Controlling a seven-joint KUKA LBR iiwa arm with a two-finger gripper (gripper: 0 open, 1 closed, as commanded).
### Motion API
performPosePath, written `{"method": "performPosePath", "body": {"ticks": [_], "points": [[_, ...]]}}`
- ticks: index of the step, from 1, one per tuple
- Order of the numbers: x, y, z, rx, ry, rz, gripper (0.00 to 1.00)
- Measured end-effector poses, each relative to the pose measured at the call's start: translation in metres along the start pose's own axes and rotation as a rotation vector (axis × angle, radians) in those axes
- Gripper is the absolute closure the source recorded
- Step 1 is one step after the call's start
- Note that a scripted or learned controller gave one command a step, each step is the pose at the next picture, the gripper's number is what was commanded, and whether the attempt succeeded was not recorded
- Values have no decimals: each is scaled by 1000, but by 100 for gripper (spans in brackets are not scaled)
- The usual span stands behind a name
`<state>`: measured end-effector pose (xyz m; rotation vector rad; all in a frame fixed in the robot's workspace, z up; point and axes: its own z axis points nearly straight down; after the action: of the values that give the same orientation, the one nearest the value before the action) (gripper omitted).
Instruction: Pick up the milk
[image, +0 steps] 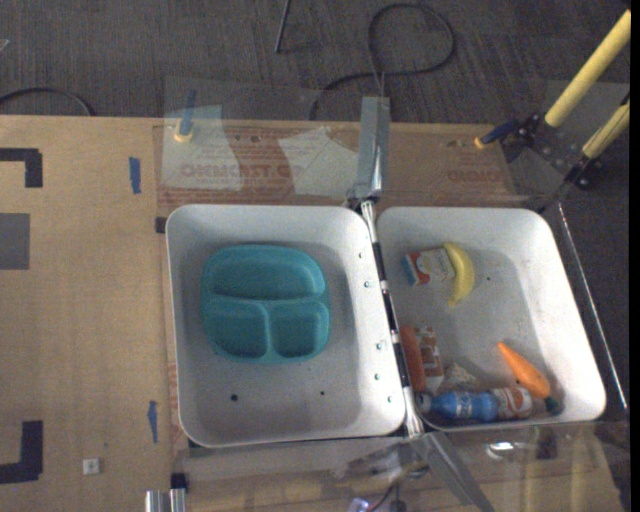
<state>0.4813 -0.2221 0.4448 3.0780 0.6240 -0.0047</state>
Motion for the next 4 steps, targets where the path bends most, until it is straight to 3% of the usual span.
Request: {"method": "performPosePath", "body": {"ticks": [1,2,3,4], "points": [[76,31,10,0,2,193,100],[76,31,10,1,2,194,0],[103,10,10,-1,3,196,0],[106,8,-1,-1,2,188,100]]}}
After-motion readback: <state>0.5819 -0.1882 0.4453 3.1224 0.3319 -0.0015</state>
